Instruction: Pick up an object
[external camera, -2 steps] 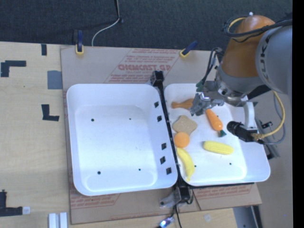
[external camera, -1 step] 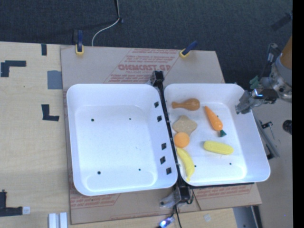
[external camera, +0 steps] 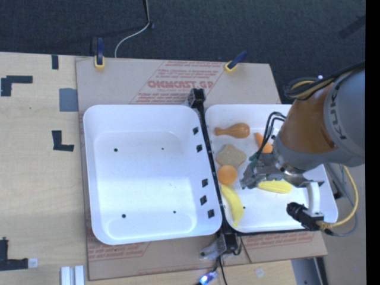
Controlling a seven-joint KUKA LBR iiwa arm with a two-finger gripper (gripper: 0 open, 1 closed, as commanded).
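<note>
The right bin holds several toy foods: a tan drumstick, a brown flat piece, an orange ball, a yellow banana, a yellow corn cob and a small orange piece partly hidden by the arm. My gripper hangs low in that bin, between the orange ball and the corn cob, its dark fingers close to the corn's left end. Nothing shows between the fingers.
The left bin lies beside the right one, split from it by a black divider. Both sit on a cardboard sheet held by clamps. The arm's orange band overhangs the right bin's right side.
</note>
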